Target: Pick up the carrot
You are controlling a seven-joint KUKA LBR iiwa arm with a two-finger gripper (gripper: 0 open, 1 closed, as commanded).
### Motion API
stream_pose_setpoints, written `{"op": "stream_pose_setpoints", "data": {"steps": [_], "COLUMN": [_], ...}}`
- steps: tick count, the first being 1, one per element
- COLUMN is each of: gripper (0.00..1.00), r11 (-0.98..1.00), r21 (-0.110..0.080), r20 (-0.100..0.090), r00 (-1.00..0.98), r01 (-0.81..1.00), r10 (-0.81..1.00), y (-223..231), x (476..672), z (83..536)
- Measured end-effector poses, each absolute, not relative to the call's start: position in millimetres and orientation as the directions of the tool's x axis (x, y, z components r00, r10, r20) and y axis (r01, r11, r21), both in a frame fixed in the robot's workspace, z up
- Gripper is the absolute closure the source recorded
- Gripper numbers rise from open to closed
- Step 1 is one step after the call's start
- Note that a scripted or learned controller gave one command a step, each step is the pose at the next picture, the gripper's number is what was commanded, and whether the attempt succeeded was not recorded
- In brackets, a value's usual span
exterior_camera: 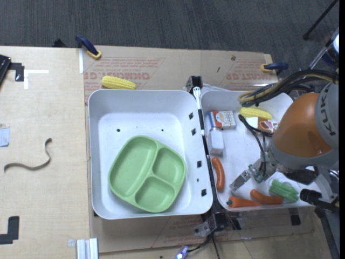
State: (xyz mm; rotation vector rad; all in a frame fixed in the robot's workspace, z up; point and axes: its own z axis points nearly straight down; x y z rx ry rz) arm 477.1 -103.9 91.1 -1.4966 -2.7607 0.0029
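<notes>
The carrot [245, 202], orange with a small green stub at its left end, lies flat along the front wall of the right bin [229, 99]. My gripper [249, 178] hangs just behind it, over the bin floor, tilted with its fingertips toward the front left. Its fingers stand open with nothing between them, and they are apart from the carrot. The grey arm with its orange band [299, 125] covers the bin's right side.
An orange-red sausage [219, 174] lies left of the gripper and another [266, 198] right of the carrot, next to a green vegetable [284, 190]. A red-and-white box [222, 119], a grey block [216, 141] and yellow corn [255, 113] sit farther back. The left bin [102, 161] holds a green divided plate [147, 172].
</notes>
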Motion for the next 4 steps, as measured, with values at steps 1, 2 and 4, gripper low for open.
{"op": "stream_pose_setpoints", "data": {"steps": [1, 2, 4], "gripper": [0.00, 0.00, 0.00], "r11": [0.276, 0.125, -0.306], "r21": [0.000, -0.003, -0.004], "r20": [0.000, -0.001, -0.003], "r00": [-0.276, -0.125, 0.306], "r01": [0.961, 0.992, 0.952], "r10": [0.961, 0.992, 0.952], "y": [-163, -99, -93], "x": [532.3, 509.0, 502.5], "z": [92, 91, 93]}}
